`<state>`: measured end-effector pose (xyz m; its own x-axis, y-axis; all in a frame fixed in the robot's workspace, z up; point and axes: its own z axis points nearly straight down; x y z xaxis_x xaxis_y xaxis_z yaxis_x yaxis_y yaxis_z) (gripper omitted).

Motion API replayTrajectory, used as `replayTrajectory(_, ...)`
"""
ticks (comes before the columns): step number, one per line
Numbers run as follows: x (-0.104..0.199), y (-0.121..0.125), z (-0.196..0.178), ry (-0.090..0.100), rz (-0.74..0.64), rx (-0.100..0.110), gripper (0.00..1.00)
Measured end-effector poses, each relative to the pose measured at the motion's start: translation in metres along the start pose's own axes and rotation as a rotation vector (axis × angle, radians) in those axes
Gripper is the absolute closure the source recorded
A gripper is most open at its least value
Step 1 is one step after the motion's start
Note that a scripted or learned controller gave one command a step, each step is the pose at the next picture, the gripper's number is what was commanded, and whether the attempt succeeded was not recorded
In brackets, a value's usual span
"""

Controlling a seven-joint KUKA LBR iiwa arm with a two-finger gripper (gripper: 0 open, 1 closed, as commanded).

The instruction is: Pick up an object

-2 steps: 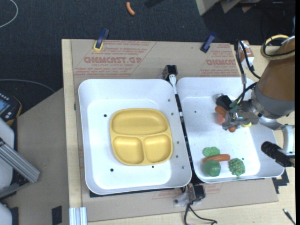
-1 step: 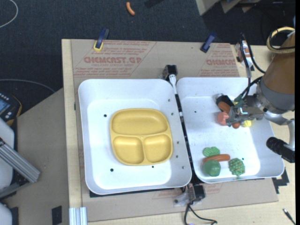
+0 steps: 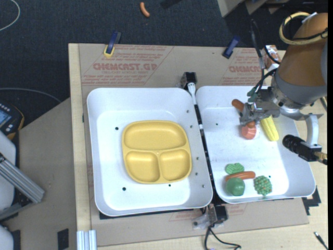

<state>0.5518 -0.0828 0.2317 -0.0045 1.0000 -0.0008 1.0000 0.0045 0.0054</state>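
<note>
Dark carpet surrounds a cardboard-topped tabletop (image 3: 156, 61) bearing two white bins side by side. In the camera view, the pincer (image 3: 252, 120) hangs low over the right bin (image 3: 218, 100), and whether it is released or clenched I cannot tell. Directly beneath its tip lies a pinkish-orange toy piece (image 3: 249, 132); a yellow corn cob (image 3: 269, 128) sits just beside it toward the arm, and a small red sausage (image 3: 238, 104) just beyond the tip on the far side. Nearer the camera, well apart, lie green toy vegetables (image 3: 235, 186) and a broccoli piece (image 3: 263, 185). The yellow divided plate (image 3: 156, 151) rests in the left bin (image 3: 104, 139). The crowding is probably the main hazard: the descent could knock the corn or sausage, or push the small rounded piece aside so the grasp comes up with nothing.
</note>
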Motion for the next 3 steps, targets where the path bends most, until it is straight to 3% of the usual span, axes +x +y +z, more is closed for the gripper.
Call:
replayTrajectory(1, 0.01, 0.048, 0.0, 0.0, 0.001, 0.0, 1.0)
replayTrajectory(2, 0.035, 0.074, 0.008, 0.0, 0.002, 0.001, 1.0)
replayTrajectory(3, 0.019, 0.063, -0.001, 0.0, 0.006, 0.006, 1.0)
